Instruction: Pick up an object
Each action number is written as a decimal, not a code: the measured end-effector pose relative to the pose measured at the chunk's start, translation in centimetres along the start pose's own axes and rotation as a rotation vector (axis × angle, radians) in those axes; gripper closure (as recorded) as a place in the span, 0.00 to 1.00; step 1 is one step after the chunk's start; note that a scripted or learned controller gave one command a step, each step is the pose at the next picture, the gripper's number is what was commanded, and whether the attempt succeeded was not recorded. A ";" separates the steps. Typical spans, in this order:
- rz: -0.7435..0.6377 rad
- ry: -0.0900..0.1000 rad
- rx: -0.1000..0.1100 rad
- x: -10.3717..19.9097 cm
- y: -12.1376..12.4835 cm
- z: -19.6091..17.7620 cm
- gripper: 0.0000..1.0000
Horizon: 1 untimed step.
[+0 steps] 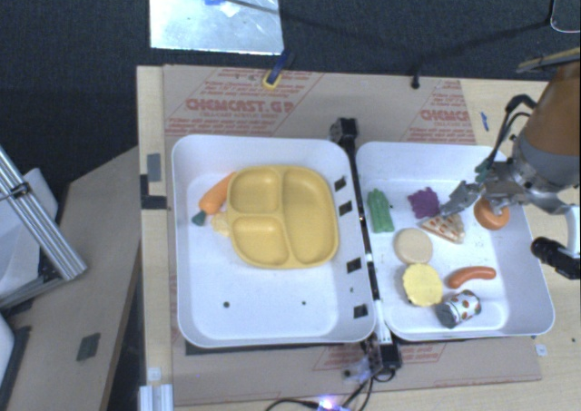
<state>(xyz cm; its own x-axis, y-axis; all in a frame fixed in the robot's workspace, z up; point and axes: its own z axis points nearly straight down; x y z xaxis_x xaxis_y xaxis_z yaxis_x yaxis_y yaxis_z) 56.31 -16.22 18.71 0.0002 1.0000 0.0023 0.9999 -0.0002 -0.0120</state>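
We see the gripper [465, 193] low in the right bin [526, 314], fingers spread, nothing between them, just above the pizza slice [446, 228]. Risk: that flat slice could slip out as they close, or they nudge the grapes [423, 202]. Count: one sausage [470, 275], one can [457, 308], two discs, one carrot [216, 193], one tray [277, 216].

The arm [556, 123] is seen coming in from the right edge, orange band up top and grey wrist below it, tilted down and to the left. The gripper [465, 196] is pointed low toward the left, its 2 fingers [457, 199] spread slightly, nothing seen between them
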 end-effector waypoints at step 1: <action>-0.003 -0.003 -0.013 0.0 0.3 -0.7 0.00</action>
<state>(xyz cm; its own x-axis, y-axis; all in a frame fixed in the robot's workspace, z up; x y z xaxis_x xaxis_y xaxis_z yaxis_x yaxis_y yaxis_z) 56.63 -16.21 19.41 -0.0026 1.0000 -0.0005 1.0000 0.0026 0.0013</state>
